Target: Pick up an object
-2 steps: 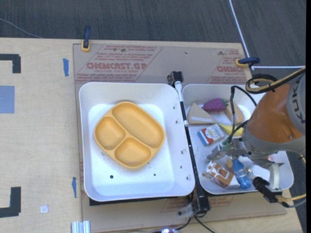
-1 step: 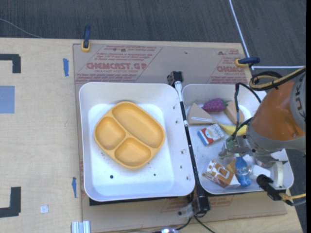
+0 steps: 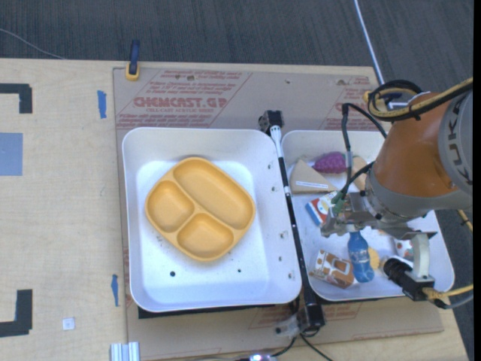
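One blue bottle [image 3: 361, 257] lies just at my jaws in the right bin [image 3: 445, 275], on the side toward the near rim. It is close enough that I cannot tell whether they touch it. Whether my jaws stand apart or together I cannot tell either, since my own wrist covers them from above.

Just beside the bottle, on its left, a brown snack pack [image 3: 334, 270] lies near the bin's near wall. On the bottle's other side a small white and orange piece [image 3: 403, 246] peeks out by my wrist, too hidden to name. Left of my jaws a flat packet printed red and blue [image 3: 316, 210] lies against the bin's left wall. Beyond it rests a pale wedge [image 3: 307, 176], and just past that a purple knobbly thing [image 3: 331, 162] sits at the far end. My arm [image 3: 409, 164] hangs over the right half of this bin and hides what lies under it.

Farther off, the left bin [image 3: 137, 201] holds a yellow divided plate [image 3: 199, 207], well apart from me. A black clip [image 3: 270, 119] sits at the far end of the seam between the bins. Both bins rest on a cardboard sheet [image 3: 180, 100] with red print, laid on the pale table [image 3: 52, 201]. A blue clamp [image 3: 134, 57] grips the sheet's far left corner.
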`<state>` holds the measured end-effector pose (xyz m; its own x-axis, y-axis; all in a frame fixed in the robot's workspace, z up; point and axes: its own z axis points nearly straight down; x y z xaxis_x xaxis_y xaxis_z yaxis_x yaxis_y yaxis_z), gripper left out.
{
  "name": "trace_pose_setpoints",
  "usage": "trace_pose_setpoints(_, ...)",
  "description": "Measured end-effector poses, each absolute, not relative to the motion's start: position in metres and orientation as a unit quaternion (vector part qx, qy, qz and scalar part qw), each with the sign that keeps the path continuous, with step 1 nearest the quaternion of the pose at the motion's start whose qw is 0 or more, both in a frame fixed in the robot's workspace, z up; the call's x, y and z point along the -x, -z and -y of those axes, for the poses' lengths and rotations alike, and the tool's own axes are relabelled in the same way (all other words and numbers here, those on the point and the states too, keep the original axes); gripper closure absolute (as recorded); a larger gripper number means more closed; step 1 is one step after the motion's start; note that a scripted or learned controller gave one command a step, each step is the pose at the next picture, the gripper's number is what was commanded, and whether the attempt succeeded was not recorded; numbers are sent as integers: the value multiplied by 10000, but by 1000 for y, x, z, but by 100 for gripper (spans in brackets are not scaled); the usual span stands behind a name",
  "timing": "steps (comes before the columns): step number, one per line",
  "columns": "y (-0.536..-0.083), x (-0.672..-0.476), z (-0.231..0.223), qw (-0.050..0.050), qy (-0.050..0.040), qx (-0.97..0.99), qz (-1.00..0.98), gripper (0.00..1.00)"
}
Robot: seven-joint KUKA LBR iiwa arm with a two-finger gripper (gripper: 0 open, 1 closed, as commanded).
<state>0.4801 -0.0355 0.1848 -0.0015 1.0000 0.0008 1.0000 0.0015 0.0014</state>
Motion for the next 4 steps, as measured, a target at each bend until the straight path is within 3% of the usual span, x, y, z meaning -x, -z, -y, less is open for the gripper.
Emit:
trace_pose_setpoints(1, -184, -479, -58, 3, -7, -7064, -7078, 100)
trace_pose_setpoints(2, -185, -480, 4, 1, -2, -7072, -7070, 100)
trace_pose_setpoints(3, -185, -480, 4, -1, -4, -7072, -7071, 0)
trace_pose_setpoints(4, -185, -480, 4, -1, -4, -7072, -7071, 0)
